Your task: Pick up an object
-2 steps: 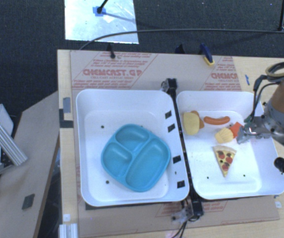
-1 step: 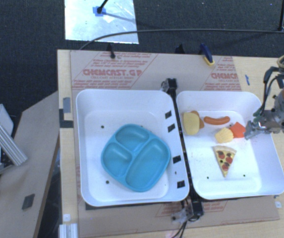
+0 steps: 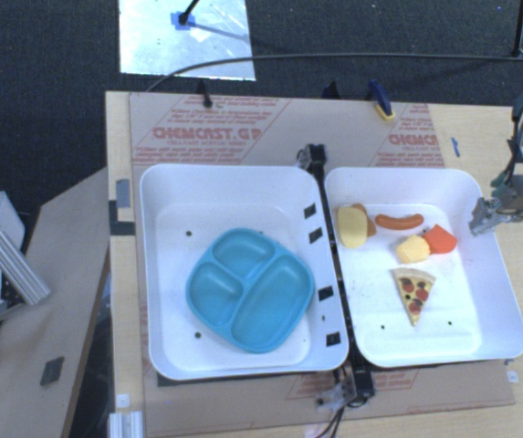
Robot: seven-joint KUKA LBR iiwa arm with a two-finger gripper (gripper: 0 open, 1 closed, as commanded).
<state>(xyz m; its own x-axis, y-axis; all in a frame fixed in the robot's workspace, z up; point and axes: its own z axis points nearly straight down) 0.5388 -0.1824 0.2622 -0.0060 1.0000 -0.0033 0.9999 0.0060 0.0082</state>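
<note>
The right bin [image 3: 494, 286] holds toy food: a yellow piece on a brown bun [image 3: 353, 225], a hot dog sausage [image 3: 398, 221], a yellow lump [image 3: 413, 248], an orange-red piece [image 3: 440, 239] touching it, and a pizza slice [image 3: 414, 293]. My gripper [image 3: 482, 215] hangs at the right bin's far right rim, to the right of the orange-red piece and apart from all the food. Nothing shows between its fingers.
The left bin [image 3: 165, 245] holds a blue divided plate [image 3: 249, 288]. Black clips run along the seam between the bins [image 3: 323, 263]. A cardboard sheet [image 3: 243, 126] lies under both bins, and a metal bracket [image 3: 5, 258] sits at the far left.
</note>
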